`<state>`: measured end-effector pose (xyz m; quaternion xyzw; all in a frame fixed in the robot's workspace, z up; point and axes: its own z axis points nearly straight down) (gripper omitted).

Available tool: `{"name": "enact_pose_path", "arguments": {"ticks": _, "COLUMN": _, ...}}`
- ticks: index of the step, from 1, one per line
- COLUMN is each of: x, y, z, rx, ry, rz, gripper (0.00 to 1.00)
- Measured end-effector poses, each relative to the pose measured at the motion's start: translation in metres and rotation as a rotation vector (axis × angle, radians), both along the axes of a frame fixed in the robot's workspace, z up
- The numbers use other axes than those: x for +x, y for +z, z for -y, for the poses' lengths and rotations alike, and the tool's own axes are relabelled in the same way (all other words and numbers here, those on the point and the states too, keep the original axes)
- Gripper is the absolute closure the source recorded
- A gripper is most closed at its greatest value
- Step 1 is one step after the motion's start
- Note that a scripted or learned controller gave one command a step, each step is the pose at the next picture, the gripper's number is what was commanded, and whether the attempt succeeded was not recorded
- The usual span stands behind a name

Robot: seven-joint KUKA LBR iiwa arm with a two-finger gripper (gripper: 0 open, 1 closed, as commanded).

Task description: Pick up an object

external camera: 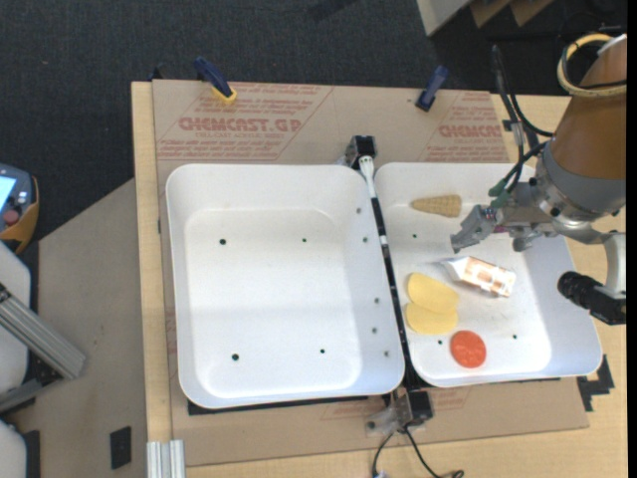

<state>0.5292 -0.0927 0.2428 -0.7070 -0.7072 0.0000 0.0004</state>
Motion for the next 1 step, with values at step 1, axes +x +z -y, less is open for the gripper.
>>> {"name": "enact_pose_path", "arguments": {"ticks": 1, "x": -0.0388, "y": -0.1215, "z": -0.0018, "rx": 0.003, "ry": -0.003, "rz": -0.014, "gripper": 0.0}}
